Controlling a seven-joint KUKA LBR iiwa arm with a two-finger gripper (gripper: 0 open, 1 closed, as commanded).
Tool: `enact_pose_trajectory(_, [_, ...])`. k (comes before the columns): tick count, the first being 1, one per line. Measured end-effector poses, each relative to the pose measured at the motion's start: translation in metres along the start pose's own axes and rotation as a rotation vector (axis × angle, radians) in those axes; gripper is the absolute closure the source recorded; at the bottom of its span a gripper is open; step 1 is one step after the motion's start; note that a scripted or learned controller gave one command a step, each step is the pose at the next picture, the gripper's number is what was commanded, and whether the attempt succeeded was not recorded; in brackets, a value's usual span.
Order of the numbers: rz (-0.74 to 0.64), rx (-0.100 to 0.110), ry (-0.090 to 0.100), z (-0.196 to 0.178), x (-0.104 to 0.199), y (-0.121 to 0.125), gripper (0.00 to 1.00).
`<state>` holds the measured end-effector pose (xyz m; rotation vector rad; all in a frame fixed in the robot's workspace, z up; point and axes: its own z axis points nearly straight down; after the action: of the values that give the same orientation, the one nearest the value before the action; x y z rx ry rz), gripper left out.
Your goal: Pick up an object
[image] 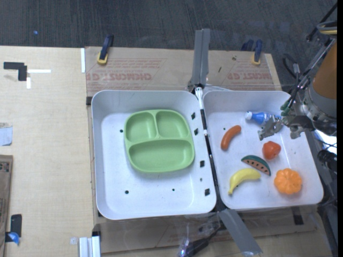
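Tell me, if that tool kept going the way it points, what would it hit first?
The tool reaches leftward over the right bin, near the blue tube. Straight on, it would probably meet the tube first, though height is hard to judge here.

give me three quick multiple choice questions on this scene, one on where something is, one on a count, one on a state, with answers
1. Where does the green three-compartment plastic plate lie?
A. in the left white bin
B. in the right white bin
C. on the bare bench

2. How many toy foods lie in the right white bin?
A. three
B. five
C. seven

3. How does the yellow toy banana stand relative to the gripper?
A. held between its fingers
B. lying apart from it
C. stacked on the plate

Answers: 1 A, the plate sits inside the left white bin. 2 B, sausage, tomato, watermelon slice, banana and orange fruit. 3 B, it rests on the bin floor, nearer the camera than the gripper.
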<state>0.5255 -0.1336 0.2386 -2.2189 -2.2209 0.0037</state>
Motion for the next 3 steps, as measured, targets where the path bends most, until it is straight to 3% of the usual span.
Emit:
enact_pose_trajectory(1, [-0.048, -0.001, 0.0, 0.123, -0.047, 0.037, 0.0])
enact_pose_trajectory(2, [-0.072, -0.003, 0.008, 0.147, -0.08, 0.049, 0.0])
enact_pose_trajectory(3, [-0.069, -0.004, 0.004, 0.137, -0.082, 0.049, 1.0])
